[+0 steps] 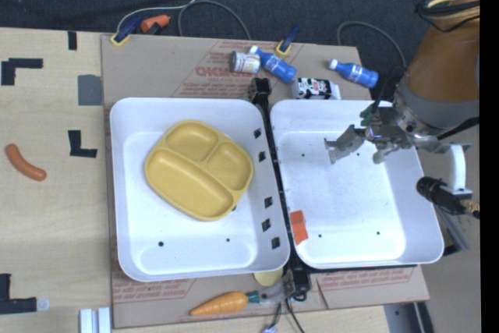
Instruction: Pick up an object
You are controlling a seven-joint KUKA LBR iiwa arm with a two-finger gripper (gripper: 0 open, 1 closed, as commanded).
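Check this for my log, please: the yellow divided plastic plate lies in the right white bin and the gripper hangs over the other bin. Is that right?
Not quite. The camera view shows the yellow divided plastic plate lying in the left white bin, not the right one. The gripper hangs over the other bin, the right white bin, as you said.

The arm [444,62] enters at the right edge of the frame, its broad orange band filling the upper right and a grey ring below it. From there the wrist [405,125] points toward the left. The gripper [360,148] sits right of centre, a little above mid-height. Its two grey fingers [341,146] are spread apart, one reaching left and the other angled down, with nothing between them.
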